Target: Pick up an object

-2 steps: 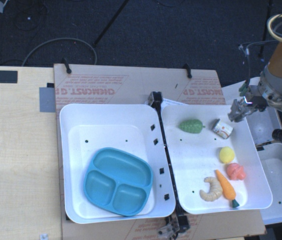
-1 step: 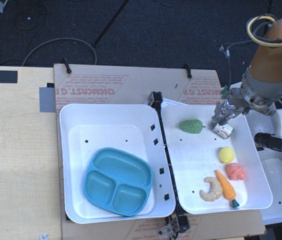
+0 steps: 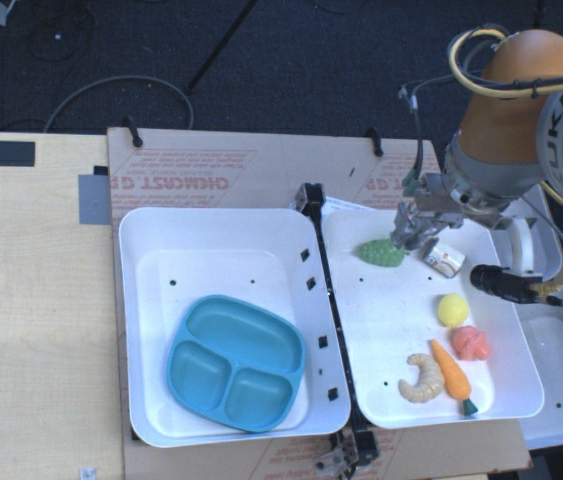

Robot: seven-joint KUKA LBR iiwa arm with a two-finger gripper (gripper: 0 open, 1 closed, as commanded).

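Carrot point(image 3: 451, 368) bottom; end effector point(image 3: 413, 236) overlaps green piece point(image 3: 381, 253), grip unclear.

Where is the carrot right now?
The carrot lies near the front right corner of the right bin, touching the pale shrimp on its left and just below the pink toy.

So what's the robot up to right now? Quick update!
Gripper low in right bin, beside green toy. No visible grasp. Small can close by.
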